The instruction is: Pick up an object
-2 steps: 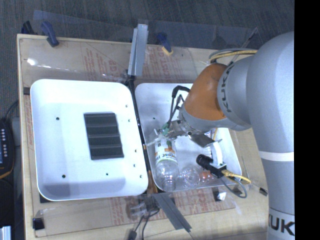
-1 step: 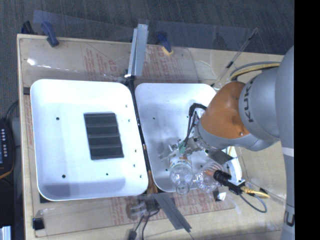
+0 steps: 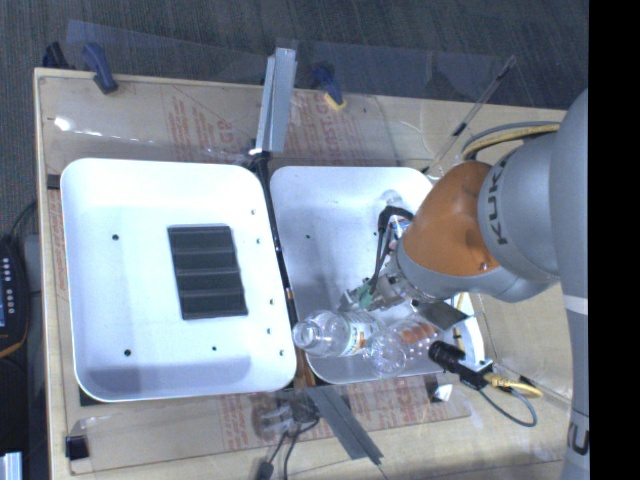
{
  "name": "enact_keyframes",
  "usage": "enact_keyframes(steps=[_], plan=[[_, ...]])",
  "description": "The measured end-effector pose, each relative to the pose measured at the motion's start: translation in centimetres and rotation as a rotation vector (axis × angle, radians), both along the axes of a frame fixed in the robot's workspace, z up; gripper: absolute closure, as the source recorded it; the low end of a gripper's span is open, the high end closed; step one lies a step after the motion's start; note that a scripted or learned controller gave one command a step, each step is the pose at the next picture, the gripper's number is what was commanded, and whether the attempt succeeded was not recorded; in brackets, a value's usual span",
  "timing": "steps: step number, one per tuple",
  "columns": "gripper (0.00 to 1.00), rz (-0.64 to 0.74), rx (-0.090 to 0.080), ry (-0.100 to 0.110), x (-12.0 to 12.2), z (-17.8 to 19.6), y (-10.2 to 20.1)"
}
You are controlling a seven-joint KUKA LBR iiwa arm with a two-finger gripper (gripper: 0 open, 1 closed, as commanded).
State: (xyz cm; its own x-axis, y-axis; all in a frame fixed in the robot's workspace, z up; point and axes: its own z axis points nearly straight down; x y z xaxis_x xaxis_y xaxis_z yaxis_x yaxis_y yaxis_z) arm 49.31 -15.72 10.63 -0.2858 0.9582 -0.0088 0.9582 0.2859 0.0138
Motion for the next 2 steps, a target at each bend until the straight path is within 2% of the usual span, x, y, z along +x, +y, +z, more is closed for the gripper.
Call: enact_keyframes(steps=[1, 2], plan=[[0.00, 0.000, 0.000, 0.000, 0.0, 0.0, 0.0], [0.00, 0.204, 0.001, 0.012, -1.5, 5.4, -2.8]])
